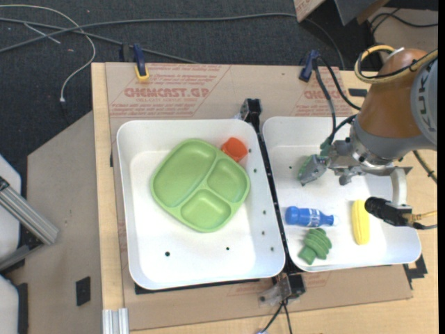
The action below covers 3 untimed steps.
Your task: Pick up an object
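The right bin point(389, 256) holds a blue bottle point(309, 218) lying on its side, a green leafy toy point(316, 245) just below it, and a yellow corn-like piece point(360, 221) to the right. My gripper point(311, 170) hangs low over the upper left part of this bin, above the blue bottle and apart from it. The grey and orange arm point(393, 110) comes in from the right. In the left bin point(139, 256), a green divided plate point(200, 184) lies with a small orange object point(235, 147) at its upper right edge.
A black divider with clips point(268, 186) runs between the two bins. A black fitting with a cable point(386, 211) juts out under the arm, near the yellow piece. Cardboard point(174, 89) lies beneath the bins, with cables along the back.
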Available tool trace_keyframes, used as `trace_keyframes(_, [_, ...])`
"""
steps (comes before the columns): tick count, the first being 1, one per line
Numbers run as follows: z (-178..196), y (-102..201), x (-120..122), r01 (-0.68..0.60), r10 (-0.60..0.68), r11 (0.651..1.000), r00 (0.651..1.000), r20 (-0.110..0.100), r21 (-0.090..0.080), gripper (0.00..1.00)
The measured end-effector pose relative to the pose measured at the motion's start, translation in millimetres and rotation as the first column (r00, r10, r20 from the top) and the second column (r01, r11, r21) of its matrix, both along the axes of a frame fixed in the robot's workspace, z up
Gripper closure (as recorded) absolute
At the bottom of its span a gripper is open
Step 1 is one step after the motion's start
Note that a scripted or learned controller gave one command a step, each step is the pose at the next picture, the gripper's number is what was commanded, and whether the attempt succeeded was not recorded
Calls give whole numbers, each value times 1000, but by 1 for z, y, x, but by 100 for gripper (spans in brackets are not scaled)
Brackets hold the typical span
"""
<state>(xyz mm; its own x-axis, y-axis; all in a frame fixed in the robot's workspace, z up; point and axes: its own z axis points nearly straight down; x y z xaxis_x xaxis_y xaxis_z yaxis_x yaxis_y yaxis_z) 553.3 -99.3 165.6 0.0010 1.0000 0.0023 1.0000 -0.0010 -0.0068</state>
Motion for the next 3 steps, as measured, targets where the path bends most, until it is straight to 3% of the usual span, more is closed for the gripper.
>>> trace_keyframes(1, [-50, 4, 9, -1, 1, 1000, 1000, 1, 0, 0])
trace_keyframes(2, [-36, 3, 10, 1, -1, 1000, 1000, 7, -1, 100])
trace_keyframes(3, [26, 10, 11, -2, 2, 1000, 1000, 12, -3, 100])
